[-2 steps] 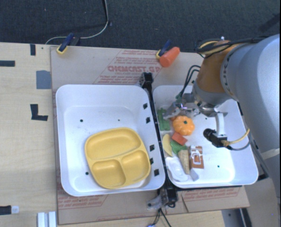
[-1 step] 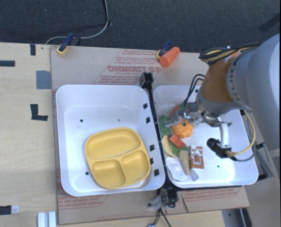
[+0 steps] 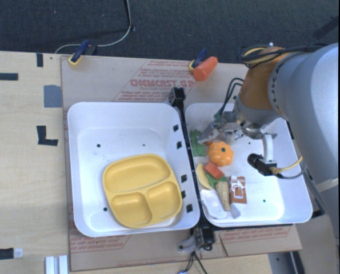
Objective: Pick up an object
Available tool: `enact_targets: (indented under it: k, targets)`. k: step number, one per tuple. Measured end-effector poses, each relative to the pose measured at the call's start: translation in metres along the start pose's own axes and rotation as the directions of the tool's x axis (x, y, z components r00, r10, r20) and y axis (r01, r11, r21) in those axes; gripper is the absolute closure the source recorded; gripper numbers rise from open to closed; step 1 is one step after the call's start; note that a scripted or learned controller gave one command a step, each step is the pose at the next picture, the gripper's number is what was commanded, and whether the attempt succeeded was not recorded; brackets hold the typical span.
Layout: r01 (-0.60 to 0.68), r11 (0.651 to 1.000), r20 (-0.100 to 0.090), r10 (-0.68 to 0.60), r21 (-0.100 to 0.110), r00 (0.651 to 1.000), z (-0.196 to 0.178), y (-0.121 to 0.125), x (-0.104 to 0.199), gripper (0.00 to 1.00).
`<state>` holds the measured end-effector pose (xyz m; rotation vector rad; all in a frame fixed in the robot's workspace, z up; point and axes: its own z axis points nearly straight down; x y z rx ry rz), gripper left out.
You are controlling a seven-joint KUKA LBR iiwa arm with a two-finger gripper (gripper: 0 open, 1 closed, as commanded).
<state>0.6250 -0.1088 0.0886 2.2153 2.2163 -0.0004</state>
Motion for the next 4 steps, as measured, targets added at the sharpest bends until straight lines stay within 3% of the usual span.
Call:
enact_targets:
  k: [1,2,3,4]
  targets:
    - [-0.002,1.000,-0.005,0.002,-0.009,1.000,-0.001,-0.016,-0.016,0.00]
    - [-0.004,1.000,-0.001,0.004,-0.011,1.000,-0.002,-0.073,-0.003,0.00]
    - [-0.003,1.000,0.012,0.003,-0.004,1.000,-0.001,-0.023,0.005,0.00]
    - [-0.003,1.000,0.002,0.003,0.001,1.000,-0.009,-0.025,0.010,1.00]
